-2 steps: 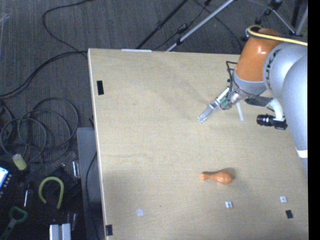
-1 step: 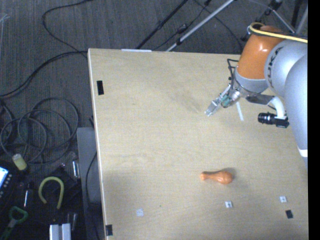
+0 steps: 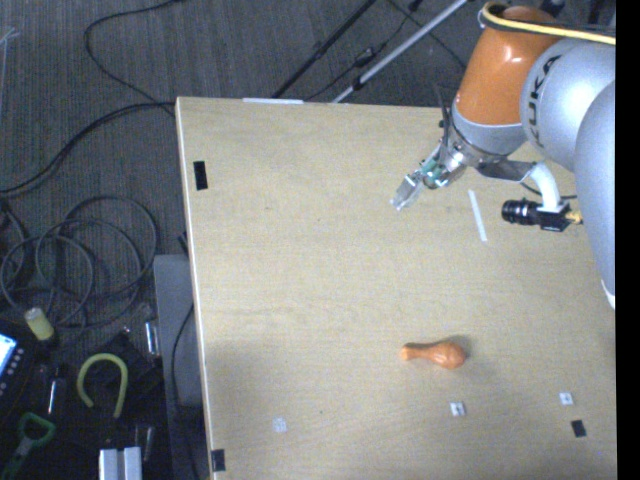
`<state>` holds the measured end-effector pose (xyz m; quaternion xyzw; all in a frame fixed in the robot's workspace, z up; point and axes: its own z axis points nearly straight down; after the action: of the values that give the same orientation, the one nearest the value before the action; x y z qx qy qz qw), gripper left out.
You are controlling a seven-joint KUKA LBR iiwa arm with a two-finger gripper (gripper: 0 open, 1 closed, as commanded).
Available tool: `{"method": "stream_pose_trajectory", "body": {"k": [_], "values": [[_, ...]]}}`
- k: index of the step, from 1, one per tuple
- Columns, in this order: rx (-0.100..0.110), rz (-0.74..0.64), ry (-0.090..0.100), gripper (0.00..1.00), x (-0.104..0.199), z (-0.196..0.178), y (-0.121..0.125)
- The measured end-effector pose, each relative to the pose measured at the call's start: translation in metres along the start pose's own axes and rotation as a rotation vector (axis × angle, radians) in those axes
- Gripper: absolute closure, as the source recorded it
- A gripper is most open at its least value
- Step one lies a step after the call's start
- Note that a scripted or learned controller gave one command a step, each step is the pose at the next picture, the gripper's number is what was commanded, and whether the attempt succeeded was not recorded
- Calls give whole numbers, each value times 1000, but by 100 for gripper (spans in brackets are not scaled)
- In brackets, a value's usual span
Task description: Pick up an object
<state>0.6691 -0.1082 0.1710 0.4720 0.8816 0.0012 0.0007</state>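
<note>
Camera view: gripper [image 3: 408,194], grip state unclear, hovers apart from orange gourd [image 3: 437,354], likely light, rigid; grasp its bulb.

We see a robotics lab: a pale wooden desk [image 3: 300,268] on grey carpet [image 3: 80,68], loose black cables [image 3: 70,258], tripod legs [image 3: 420,23].

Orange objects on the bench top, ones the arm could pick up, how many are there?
1. The orange object lies toward the near edge, apart from the gripper farther back. The arm could hide others at the right.
</note>
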Motion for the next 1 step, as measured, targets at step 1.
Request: {"method": "stream_pose_trajectory", "body": {"k": [1], "values": [[3, 317, -1, 100, 1, -21, -16]]}}
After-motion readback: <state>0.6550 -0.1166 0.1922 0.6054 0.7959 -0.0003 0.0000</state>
